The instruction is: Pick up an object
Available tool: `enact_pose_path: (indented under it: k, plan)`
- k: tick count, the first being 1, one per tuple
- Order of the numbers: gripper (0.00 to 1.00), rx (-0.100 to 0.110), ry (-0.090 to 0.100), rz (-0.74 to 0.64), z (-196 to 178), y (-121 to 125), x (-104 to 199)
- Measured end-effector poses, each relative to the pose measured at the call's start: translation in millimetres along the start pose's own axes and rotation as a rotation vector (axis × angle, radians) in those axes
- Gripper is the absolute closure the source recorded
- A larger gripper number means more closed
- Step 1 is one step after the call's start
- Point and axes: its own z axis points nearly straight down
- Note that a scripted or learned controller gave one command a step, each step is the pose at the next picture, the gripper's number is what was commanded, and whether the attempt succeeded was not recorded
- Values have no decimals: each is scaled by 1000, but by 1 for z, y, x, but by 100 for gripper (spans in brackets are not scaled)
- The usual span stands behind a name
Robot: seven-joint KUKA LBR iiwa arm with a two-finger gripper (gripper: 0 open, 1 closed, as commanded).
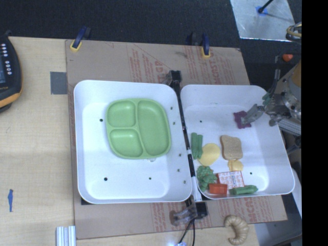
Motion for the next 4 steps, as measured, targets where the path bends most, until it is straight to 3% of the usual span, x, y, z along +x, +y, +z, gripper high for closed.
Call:
enact_pose_path:
  k: [1,2,3,4]
  plan:
    - [0,5,0,-8,94,31,14]
    - [0,-6,-4,-7,88,85,-7]
    - [0,1,1,0,-21,-5,10]
    - [0,-1,-2,-7,45,59,17]
